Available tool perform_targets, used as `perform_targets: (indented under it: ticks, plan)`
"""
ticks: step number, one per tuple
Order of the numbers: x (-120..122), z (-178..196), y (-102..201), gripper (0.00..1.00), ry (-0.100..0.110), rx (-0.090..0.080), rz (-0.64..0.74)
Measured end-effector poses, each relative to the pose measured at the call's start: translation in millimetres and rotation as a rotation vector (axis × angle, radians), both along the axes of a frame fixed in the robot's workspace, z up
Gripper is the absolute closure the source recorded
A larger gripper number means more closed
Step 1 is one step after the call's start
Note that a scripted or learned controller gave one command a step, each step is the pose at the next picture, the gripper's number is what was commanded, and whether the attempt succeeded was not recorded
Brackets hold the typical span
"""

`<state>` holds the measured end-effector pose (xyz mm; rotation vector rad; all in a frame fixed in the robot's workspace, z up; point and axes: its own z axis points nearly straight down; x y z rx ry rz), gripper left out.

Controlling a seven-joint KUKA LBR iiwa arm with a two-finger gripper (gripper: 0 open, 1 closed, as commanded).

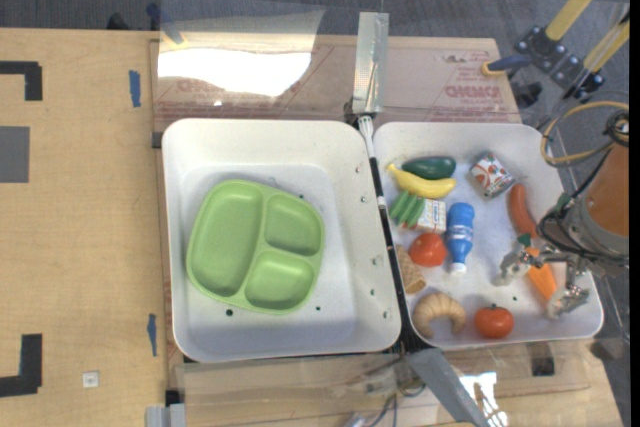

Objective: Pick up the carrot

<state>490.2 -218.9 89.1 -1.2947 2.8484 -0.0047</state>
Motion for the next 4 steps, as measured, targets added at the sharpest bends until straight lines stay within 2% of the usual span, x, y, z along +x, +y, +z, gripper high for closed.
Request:
perform_targets:
  ticks: [1, 2, 3, 4]
  plan:
    - [-4.0, 0.0, -2.2, 0.0, 0.003, 0.001, -0.117]
    - [1.0, 13.1, -0.7, 1.0, -0.012, 0.001, -0.116]
    - [0.5, 12.1, -0.5, 0.0, -0.01, 0.001, -0.116]
    - [5.3, -0.1, 3.5, 0.0, 0.002, 0.005, 0.114]
